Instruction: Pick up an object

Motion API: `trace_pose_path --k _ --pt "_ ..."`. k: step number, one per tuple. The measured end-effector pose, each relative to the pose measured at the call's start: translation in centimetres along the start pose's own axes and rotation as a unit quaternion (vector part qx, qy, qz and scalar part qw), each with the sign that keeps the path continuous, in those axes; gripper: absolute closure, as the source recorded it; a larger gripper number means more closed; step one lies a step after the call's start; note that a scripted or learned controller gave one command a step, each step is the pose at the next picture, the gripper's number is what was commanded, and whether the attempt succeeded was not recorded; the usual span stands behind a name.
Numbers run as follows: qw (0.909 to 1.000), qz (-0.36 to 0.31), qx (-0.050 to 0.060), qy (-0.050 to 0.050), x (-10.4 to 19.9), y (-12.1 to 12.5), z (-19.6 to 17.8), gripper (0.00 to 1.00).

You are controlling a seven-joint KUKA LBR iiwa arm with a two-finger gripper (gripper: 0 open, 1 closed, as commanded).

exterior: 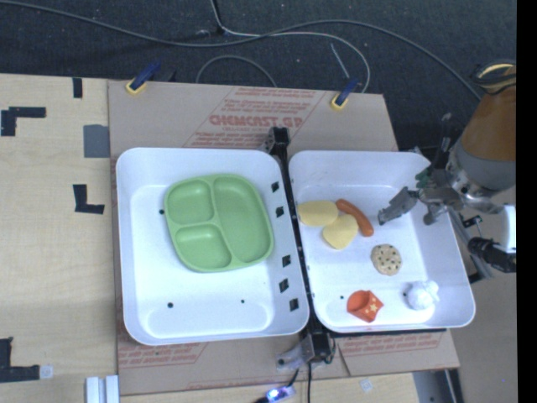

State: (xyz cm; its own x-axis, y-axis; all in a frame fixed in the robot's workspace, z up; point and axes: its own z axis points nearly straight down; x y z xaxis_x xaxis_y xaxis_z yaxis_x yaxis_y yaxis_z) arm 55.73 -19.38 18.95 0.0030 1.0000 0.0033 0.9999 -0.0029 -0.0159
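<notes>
2 white bins, with the arm reaching over the right one.
The gripper [411,206] hangs over the right bin [436,305], its fingers spread and holding nothing. Left of it lie a sausage [355,217] and 2 yellow pieces [329,223], with a cookie [386,259] nearer the front. A green plate [218,222] sits in the left bin [143,250].

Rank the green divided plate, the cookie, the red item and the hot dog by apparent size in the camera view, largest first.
1. green divided plate, by far
2. hot dog
3. cookie and red item: too alike to rank
</notes>
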Motion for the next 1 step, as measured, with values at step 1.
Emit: trace_pose_path --k 1 --pt "1.0 -0.002 -0.006 -0.001 0.05 0.28 -0.68 0.0"
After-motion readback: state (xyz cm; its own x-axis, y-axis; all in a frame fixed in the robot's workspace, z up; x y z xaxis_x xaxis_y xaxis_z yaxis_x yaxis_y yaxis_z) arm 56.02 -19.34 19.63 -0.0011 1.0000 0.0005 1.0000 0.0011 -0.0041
